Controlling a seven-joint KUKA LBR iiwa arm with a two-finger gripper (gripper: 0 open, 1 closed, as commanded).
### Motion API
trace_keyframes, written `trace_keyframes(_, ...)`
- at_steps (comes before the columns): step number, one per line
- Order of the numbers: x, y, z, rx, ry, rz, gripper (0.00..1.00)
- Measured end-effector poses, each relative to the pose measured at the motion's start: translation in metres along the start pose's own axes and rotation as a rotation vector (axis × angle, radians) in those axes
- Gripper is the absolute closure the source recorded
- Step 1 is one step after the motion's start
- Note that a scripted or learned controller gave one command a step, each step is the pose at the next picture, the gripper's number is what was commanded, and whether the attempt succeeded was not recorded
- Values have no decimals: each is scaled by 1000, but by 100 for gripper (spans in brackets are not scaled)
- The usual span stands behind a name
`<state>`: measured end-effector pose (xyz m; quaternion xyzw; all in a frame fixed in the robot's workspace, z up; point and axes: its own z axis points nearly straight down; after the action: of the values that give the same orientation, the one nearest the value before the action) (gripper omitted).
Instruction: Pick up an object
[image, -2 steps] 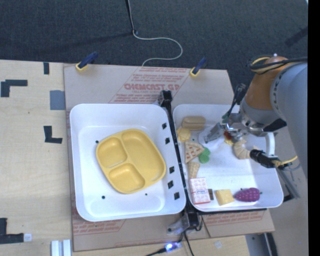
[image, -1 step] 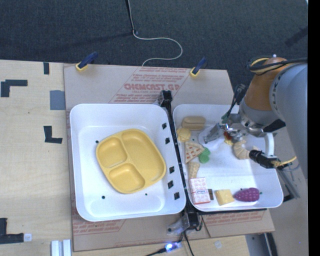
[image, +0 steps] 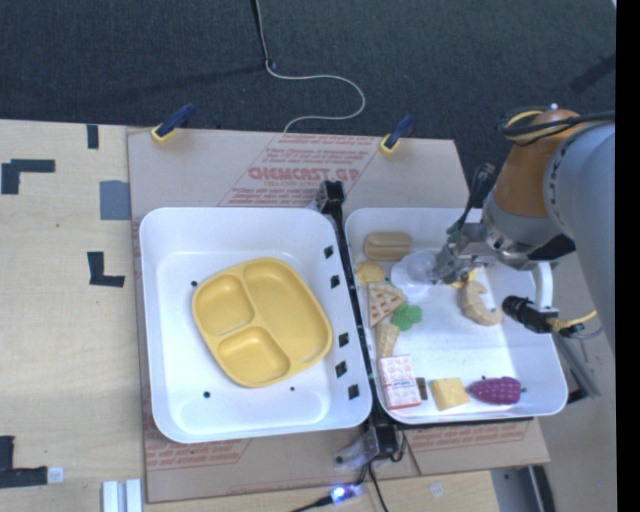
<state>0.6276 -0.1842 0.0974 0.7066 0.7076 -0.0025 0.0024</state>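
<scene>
Tool (image: 452, 262) sits low in the right bin (image: 520, 225), around 1 o'clock of bin centre. Can't tell its state: tip is blurred against a clear cup (image: 412, 270) lying right at its 9 o'clock. Tan bread-like piece (image: 478, 303) just at its 5 o'clock. Green toy (image: 407, 317) near 7 o'clock. Left bin (image: 160, 300) carries a yellow divided plate (image: 262, 320).

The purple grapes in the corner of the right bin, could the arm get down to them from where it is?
Probably yes. The purple grapes lie uncovered near the bin's front wall, beside a yellow cheese wedge, with nothing stacked on them. The gripper sits farther back over the same bin.
</scene>
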Motion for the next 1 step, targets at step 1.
trace_keyframes(1,-4,-3,-43,-1,6,0,100)
